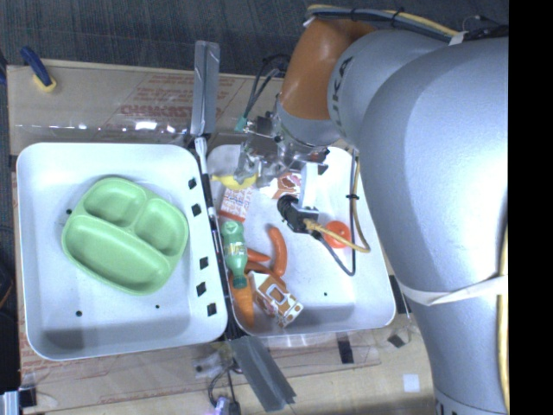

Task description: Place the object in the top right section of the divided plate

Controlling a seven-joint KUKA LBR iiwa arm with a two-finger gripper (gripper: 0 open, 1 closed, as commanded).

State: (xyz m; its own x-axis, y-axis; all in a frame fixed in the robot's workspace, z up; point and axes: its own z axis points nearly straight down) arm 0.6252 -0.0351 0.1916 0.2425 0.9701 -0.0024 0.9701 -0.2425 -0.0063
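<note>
One divided plate [126, 235] in left bin [43, 318]

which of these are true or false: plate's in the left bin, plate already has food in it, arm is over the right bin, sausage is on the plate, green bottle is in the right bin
1. The green divided plate lies in the left bin. True.
2. The plate already has food in it. False: all its sections are bare.
3. The arm reaches over the right bin, its gripper low at that bin's far end. True.
4. The sausage lies on the plate. False: it lies in the right bin, among the other toy foods.
5. The green bottle lies in the right bin, near the wall between the bins. True.
</note>
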